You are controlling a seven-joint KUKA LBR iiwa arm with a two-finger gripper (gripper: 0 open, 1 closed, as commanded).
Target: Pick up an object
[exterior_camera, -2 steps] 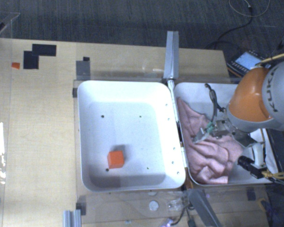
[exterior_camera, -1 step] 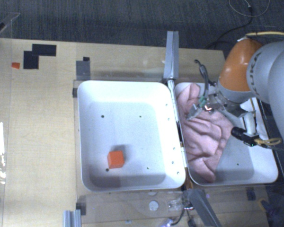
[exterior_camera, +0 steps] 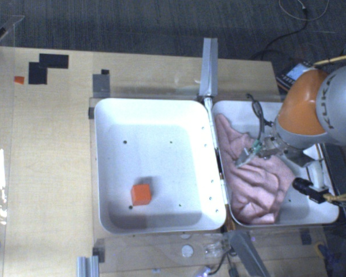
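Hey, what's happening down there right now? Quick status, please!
Gripper low over the pink cloth in the right bin; grip unconfirmed. Orange block alone in the left bin. Nothing in the way.

Light wooden table [exterior_camera: 46,172] carries two shallow white plastic bins side by side: left bin [exterior_camera: 109,154], right bin [exterior_camera: 323,215]. Grey metal divider bar [exterior_camera: 209,68] stands betw. them at the far edge. Black L-shaped marker [exterior_camera: 45,68] sits far left w/ small orange square tag [exterior_camera: 19,80] just beside it. Thin cable loop [exterior_camera: 303,7] lies on dark carpet floor [exterior_camera: 132,10].
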